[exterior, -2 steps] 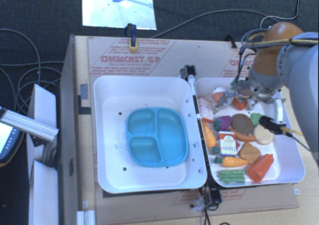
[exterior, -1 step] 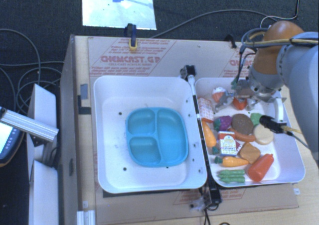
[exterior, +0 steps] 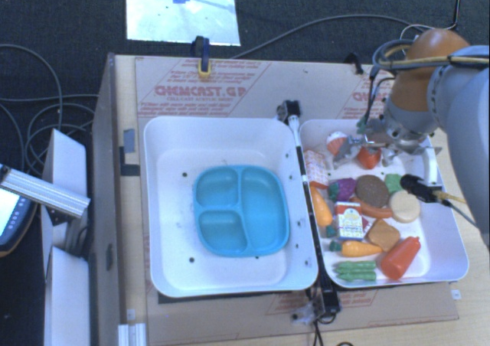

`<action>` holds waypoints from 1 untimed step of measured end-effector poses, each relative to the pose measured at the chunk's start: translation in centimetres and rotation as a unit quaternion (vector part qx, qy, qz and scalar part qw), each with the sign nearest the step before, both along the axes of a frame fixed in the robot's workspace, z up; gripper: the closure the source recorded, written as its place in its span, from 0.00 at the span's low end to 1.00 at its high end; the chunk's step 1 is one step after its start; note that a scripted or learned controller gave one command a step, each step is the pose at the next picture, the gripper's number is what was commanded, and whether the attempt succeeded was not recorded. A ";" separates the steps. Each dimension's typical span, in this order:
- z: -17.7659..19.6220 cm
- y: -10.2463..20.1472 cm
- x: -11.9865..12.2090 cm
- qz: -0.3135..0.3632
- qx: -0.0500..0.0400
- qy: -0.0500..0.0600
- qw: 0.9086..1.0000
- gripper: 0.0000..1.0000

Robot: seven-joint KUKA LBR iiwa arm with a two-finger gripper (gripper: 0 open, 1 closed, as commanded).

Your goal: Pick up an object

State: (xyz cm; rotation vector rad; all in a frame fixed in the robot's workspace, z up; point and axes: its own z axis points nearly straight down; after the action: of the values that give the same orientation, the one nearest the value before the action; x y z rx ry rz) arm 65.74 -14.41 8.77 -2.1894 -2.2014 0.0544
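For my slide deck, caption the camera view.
KUKA arm's gripper reaches into toy-food bin beside blue divided tray.

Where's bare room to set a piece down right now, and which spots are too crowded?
Free: the blue tray and its three compartments in the left bin, plus the white floor bordering the tray on all sides. Crowded: the right bin, packed with toy food from divider to far wall, with the gripper low over its top end. Only its right corners show bare strips.
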 end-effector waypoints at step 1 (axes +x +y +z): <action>1.1 0.2 0.1 0.001 0.002 -0.001 1.000 1.00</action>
State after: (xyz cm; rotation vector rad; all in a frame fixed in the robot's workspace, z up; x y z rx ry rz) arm 65.85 -14.20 9.85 -2.1858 -2.2031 0.0480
